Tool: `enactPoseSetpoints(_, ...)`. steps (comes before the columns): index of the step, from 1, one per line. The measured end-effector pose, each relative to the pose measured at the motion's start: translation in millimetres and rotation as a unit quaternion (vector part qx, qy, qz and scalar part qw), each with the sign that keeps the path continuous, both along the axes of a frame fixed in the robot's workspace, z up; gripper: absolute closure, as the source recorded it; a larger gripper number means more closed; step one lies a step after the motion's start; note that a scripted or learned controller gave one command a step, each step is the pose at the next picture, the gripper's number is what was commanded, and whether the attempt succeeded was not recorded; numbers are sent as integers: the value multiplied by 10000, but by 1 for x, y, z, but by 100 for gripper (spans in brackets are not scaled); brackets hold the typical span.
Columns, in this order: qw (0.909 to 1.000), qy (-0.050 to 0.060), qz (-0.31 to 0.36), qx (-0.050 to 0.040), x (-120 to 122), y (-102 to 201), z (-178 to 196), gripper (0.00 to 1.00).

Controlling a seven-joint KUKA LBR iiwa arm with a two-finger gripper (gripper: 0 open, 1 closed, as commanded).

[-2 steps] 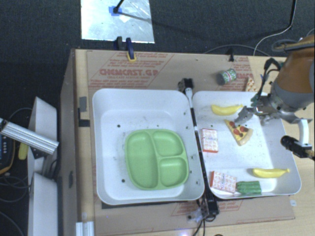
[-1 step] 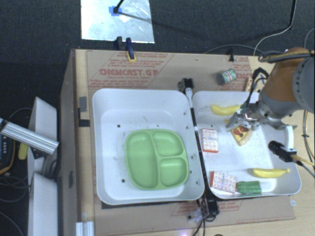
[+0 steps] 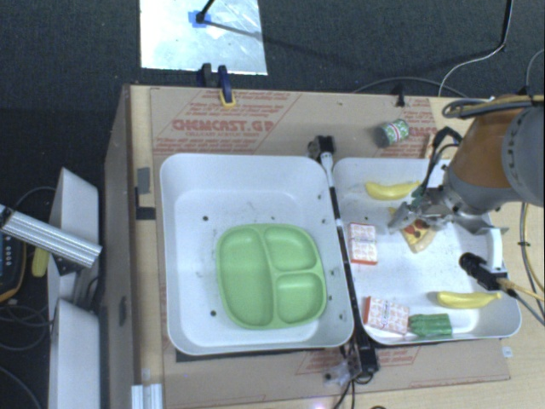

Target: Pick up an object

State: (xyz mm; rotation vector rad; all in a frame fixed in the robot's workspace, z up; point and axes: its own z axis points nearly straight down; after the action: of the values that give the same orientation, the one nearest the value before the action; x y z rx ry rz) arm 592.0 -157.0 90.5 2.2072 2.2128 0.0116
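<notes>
Grey claw (image 3: 412,217) | just beside orange-yellow item (image 3: 419,239), right bin (image 3: 451,267) | opening, grip: cannot tell

Red letters are spelling "CHEMCAST GP" on the brown sheet (image 3: 255,113), with smaller red print below blurring beyond reading.

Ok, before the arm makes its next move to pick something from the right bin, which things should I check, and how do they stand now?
1. The end effector is over the right bin: ok.
2. A target lies close, the orange-red piece just below it: ok.
3. Target is free of neighbours; upper banana and patterned card lie apart from it: ok.
4. Nothing is already held: cannot tell.
5. The green plate sits in the left bin, away from the path: ok.
</notes>
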Motion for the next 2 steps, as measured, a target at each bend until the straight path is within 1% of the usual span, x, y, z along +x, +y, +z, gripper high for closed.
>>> enactPoseSetpoints(1, 10000, 61, 0, 22, 8, -11, 57, 0)
enactPoseSetpoints(2, 10000, 82, 12, 31, 7, 18, 19, 0)
